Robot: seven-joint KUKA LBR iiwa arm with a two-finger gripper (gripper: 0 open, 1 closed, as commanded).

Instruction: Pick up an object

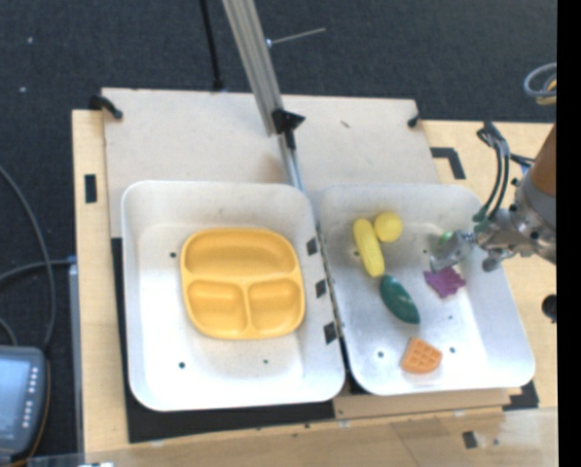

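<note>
Camera view shows a yellow divided tray (241, 282) in the left bin (154, 358); the right bin (485, 358) holds a yellow banana (368, 247), yellow ball (388, 227), green piece (400, 299), orange waffle (421, 357) and purple piece (445, 281). At that bin's right side the gripper (453, 247) hangs just above the purple piece; whether it grips anything I cannot tell.
</note>
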